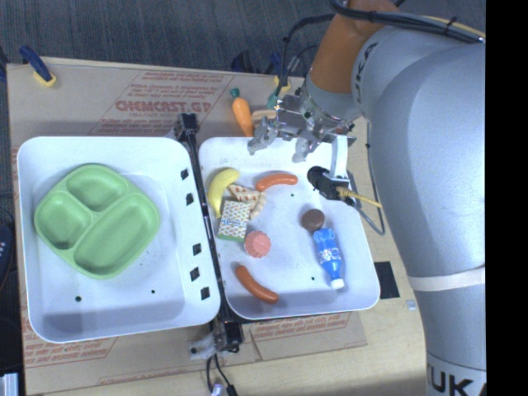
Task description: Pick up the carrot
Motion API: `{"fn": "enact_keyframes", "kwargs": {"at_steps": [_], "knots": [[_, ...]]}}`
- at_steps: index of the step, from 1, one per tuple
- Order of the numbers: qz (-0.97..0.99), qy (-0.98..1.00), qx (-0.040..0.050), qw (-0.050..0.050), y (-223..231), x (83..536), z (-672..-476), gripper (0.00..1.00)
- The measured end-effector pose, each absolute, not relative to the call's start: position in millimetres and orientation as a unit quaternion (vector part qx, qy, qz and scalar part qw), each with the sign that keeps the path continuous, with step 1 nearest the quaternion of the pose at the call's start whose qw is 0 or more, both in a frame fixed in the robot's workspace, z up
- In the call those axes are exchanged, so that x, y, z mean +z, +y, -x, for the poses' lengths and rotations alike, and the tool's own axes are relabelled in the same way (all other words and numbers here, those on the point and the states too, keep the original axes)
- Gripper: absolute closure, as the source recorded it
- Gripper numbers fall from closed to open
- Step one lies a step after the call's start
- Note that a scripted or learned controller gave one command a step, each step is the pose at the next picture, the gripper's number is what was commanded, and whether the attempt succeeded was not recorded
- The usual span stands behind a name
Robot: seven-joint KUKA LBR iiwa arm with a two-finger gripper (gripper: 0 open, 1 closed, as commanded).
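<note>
The carrot (241,115), a smooth orange taper with a green top, lay on the cardboard (148,97) just outside the right bin (363,283). Beside it, the gripper (285,142) hovered with its 2 metal fingers spread, holding nothing.

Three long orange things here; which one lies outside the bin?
The carrot, with a green top, on the cardboard above the right bin, beside the gripper. Both sausages lie inside.
</note>
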State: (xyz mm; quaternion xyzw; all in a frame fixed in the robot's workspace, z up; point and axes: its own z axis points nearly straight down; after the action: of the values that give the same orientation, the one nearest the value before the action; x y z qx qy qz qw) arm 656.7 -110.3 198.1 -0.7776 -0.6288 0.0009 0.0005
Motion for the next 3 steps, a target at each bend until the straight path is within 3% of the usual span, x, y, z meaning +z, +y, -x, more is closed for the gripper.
{"fn": "enact_keyframes", "kwargs": {"at_steps": [1, 2, 3], "knots": [[0.866, -0.5, 0.0017, 0.002, -166.7, 161.3, -656.1, 0.0], [0.913, -0.409, 0.0024, 0.003, -158.1, 90.9, -655.7, 0.0], [0.882, -0.472, 0.002, 0.002, -97.8, 91.1, -614.6, 0.0]]}}
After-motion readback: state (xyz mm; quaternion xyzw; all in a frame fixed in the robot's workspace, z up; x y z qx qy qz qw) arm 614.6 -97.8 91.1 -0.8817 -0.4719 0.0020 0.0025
